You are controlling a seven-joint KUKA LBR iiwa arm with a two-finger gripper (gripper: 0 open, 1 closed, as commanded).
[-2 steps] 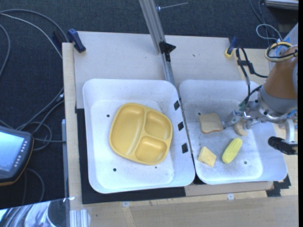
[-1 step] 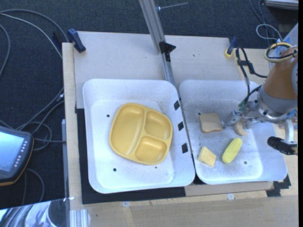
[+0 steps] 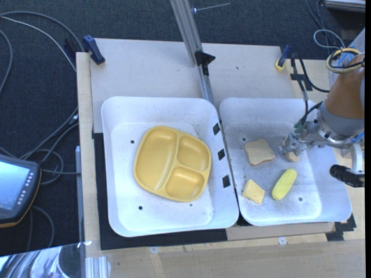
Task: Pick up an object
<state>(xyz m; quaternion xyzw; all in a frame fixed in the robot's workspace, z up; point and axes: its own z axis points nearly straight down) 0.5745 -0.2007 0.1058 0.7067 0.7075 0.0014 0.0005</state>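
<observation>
Bins sit side by side on the pale surface (image 3: 151, 68), a left bin (image 3: 116, 120) and a right bin (image 3: 324, 207), their inner rims touching along a line marked by small black clips. In the left bin lies a yellow tray (image 3: 172, 163) with three compartments, turned at a slant and resting near the bin's middle.

The right bin holds the loose food pieces. A tan bread slice (image 3: 259, 152) lies toward the bin's centre-left. Below it and slightly left is a yellow cheese wedge (image 3: 253, 191), and just to the right of the wedge a corn cob (image 3: 284, 184) lies tilted, its upper end pointing up and right. The three are near one another but apart.

The arm (image 3: 346, 94) comes in from the right, its orange band above the grey wrist. The pincer (image 3: 291, 150) is down in the right bin, just right of the bread and above the corn. A small pale piece (image 3: 293, 154) shows at its tip, but whether it sits between the fingers or merely beside them cannot be told, nor how far the pincer is open.

A grey metal pole (image 3: 186, 25) rises slantwise from the surface's back edge above the seam between the bins. Cables (image 3: 35, 126) trail over the dark floor on the left, beside a screen (image 3: 14, 190).
</observation>
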